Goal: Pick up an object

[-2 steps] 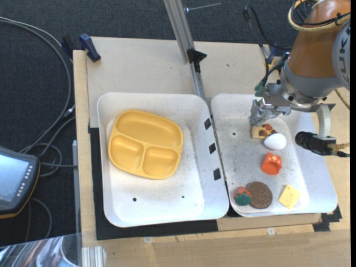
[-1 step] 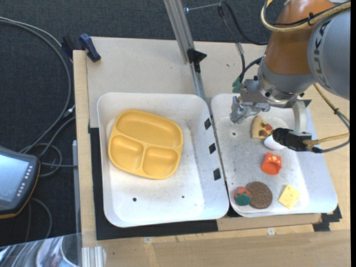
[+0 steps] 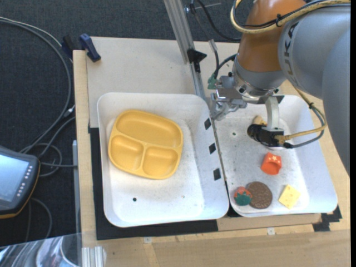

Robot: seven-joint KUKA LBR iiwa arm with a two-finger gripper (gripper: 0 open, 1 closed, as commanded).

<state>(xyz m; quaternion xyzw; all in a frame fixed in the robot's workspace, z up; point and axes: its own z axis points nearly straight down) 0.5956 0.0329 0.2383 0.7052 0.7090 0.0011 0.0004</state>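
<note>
My gripper (image 3: 221,108) hangs over the far left corner of the right bin (image 3: 311,174), close to the wall between the two bins. In the right bin lie an orange-red toy (image 3: 271,163), a brown round cookie (image 3: 260,194), a small red and green piece (image 3: 242,195) and a yellow cheese wedge (image 3: 289,196), all toward the near side. A small cream piece (image 3: 258,119) peeks out near the wrist. None of them is seen in the gripper.
A yellow divided plate (image 3: 146,143) fills the middle of the left bin (image 3: 167,204). A slanted metal post (image 3: 181,21) rises behind the bins. Black markers (image 3: 212,148) sit along the divider.
</note>
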